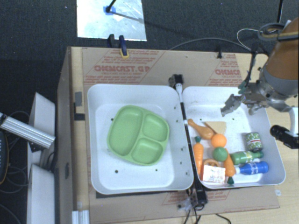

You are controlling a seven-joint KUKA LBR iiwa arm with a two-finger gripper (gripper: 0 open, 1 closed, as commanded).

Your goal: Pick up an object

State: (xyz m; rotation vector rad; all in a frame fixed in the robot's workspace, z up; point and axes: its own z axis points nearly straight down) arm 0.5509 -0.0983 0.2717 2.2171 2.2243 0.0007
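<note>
Cut off at the right edge of the frame: the arm, its orange band half out of view. Hung blurred over the upper part of the right bin: the gripper; could not tell whether clenched or released. Lay jumbled in that bin's lower half, overlapping and hard to separate: a carrot, an orange ball, a green ball, a can, a green bottle, a blue bottle. Sat in the left bin: a green plate. Underneath, printed cardboard; beyond, dark floor and a shiny sheet at upper left.

A green divided plate lies in the left bin.
</note>
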